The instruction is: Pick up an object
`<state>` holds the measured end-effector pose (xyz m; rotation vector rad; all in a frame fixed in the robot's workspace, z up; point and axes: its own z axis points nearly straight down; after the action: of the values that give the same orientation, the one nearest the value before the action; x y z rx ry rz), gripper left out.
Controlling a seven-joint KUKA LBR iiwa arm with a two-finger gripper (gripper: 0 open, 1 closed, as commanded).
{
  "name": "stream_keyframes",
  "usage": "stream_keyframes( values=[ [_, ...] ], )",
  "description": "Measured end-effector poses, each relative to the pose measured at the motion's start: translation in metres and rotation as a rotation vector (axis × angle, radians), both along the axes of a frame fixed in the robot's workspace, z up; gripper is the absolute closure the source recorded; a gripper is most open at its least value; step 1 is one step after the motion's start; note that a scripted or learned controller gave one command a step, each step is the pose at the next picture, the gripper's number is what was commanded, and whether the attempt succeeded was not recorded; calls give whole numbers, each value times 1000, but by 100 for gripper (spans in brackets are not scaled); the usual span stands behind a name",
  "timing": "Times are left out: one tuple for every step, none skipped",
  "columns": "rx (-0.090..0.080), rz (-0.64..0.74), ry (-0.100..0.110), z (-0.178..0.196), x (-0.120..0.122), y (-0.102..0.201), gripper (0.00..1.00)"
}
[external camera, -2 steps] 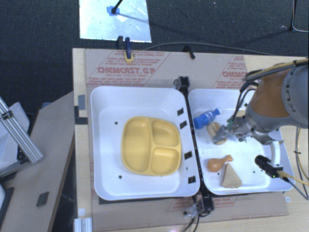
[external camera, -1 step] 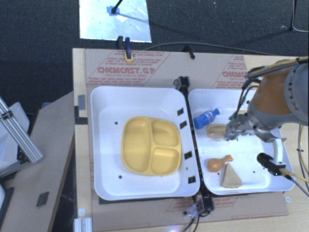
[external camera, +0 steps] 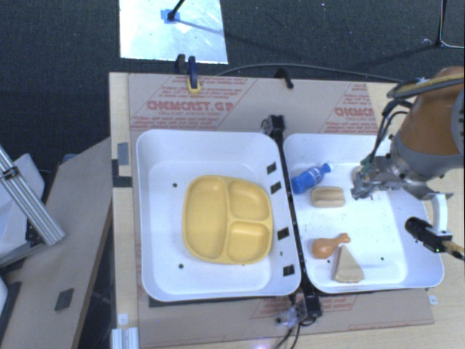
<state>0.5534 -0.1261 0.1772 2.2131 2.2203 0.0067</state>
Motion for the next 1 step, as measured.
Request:
stream_keyframes(
  values=[
    [0, 1, 0, 54, 2, 0, 100]
  ],
)
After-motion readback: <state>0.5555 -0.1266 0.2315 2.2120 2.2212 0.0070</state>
